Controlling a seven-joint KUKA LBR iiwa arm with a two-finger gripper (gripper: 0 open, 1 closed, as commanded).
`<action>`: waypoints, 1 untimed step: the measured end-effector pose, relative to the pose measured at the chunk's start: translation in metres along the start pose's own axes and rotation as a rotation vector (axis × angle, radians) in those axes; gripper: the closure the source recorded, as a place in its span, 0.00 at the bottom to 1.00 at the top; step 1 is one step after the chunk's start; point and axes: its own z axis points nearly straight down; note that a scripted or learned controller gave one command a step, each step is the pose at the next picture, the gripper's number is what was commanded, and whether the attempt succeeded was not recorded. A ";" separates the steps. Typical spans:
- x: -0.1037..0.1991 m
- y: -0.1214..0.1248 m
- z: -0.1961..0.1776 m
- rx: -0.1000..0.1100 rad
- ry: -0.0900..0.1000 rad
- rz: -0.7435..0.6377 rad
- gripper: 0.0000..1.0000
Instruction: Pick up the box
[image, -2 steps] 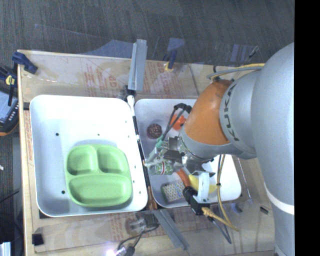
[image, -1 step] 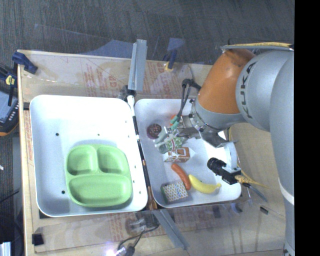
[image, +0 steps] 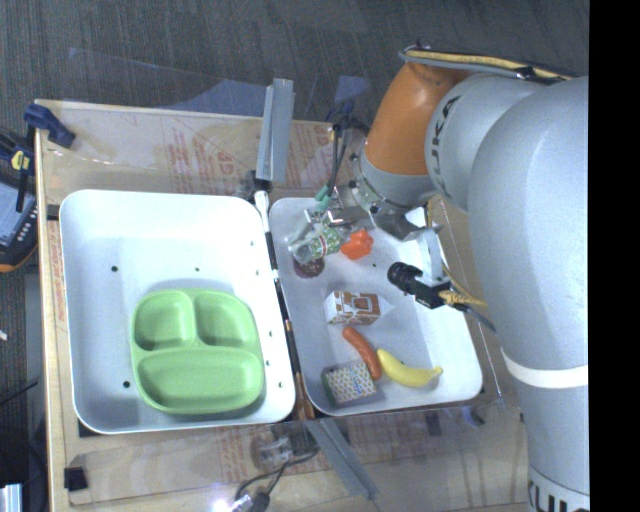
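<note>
The box (image: 355, 307), a small brown and white carton, lies in the middle of the right bin (image: 455, 345). My gripper (image: 332, 213) hangs over that bin's far left corner, well behind the box and apart from it. Directly under the gripper lies a clear bottle with a green label (image: 316, 240); I cannot tell whether the two touch. The grey arm with its orange band (image: 410, 120) covers the bin's far right side.
An orange piece (image: 356, 243) and a dark round thing (image: 308, 266) lie near the bottle. In front of the box are a red sausage (image: 362, 352), a banana (image: 408, 371) and a patterned block (image: 349, 382). A green divided tray (image: 197, 350) sits in the left bin (image: 100, 250).
</note>
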 end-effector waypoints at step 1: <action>0.092 -0.017 0.011 0.003 0.001 -0.273 1.00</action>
